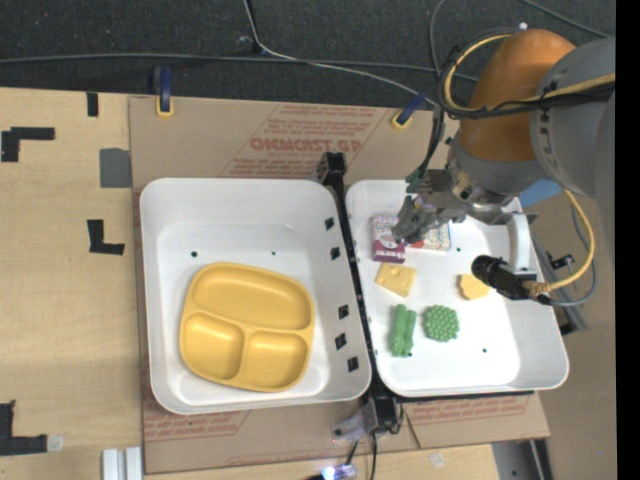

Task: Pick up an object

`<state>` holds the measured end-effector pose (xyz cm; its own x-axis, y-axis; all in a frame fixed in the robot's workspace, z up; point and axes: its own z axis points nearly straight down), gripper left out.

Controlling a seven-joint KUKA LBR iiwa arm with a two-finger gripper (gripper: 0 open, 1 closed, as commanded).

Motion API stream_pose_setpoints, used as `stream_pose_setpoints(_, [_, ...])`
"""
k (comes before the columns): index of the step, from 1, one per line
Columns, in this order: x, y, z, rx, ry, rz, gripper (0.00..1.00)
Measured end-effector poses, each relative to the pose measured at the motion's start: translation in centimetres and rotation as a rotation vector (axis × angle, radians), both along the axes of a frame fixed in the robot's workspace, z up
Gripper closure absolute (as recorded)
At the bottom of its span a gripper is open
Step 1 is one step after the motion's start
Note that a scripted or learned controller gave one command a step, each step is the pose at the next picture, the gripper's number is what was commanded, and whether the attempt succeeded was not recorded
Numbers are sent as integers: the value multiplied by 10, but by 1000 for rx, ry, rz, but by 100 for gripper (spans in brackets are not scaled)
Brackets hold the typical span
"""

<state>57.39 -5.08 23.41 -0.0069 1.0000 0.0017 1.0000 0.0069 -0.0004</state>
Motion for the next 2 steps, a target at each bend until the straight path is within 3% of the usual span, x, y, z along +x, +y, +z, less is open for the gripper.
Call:
stream_pose_setpoints(1, [2, 50, 3, 0, 1, 0, 100])
stream_pose_setpoints(2, [23, 107, -2, 0, 1, 1, 100])
